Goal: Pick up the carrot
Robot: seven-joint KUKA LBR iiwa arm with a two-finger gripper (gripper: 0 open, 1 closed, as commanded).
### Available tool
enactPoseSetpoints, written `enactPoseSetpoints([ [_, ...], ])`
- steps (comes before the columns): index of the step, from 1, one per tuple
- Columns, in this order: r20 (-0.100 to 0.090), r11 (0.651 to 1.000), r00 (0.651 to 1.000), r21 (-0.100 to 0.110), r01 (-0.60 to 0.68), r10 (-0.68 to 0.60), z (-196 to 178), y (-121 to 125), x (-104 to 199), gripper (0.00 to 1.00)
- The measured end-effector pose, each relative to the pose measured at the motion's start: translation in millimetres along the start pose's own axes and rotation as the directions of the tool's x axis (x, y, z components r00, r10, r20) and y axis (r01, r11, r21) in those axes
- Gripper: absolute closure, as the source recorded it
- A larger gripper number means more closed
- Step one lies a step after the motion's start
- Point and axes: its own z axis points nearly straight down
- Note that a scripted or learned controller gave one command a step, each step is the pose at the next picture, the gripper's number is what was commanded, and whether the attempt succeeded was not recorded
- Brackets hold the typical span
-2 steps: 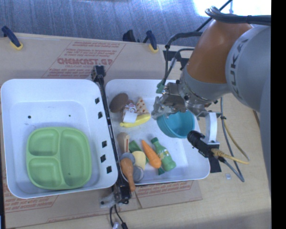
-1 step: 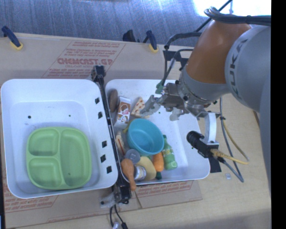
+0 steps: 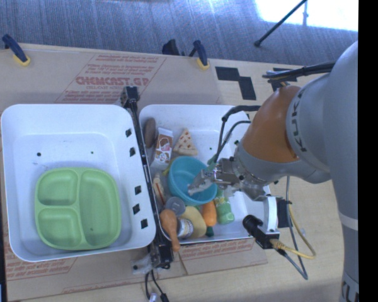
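though the right bin [image 3: 176, 113] is crowded, can pick out the carrot [image 3: 209, 214] standing orange in the near clutter, just right of a yellow piece [image 3: 195, 219] and left of a green item [image 3: 225, 212]. seems to run near-to-far, thicker end far, though partly hidden. gripper [image 3: 201, 184] hovering over the blue bowl [image 3: 188, 176], fingers apparently spread, pinching nothing. carrot lies just nearward and slightly right of the gripper. probably calls for a short pull toward the near wall, fingers closing across the carrot's long axis
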Motion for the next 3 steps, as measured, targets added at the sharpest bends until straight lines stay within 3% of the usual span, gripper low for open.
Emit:
enactPoseSetpoints([
  [1, 0.011, 0.998, 1.000, -0.051, 0.029, -0.029, 55.0, 12.2, -34.8, 0.00],
  [2, 0.005, 0.971, 0.971, -0.036, 0.237, -0.237, 69.6, 9.1, -26.8, 0.00],
  [3, 0.014, 0.970, 0.971, -0.049, 0.239, -0.239, 55.0, 14.0, -30.2, 1.00],
])
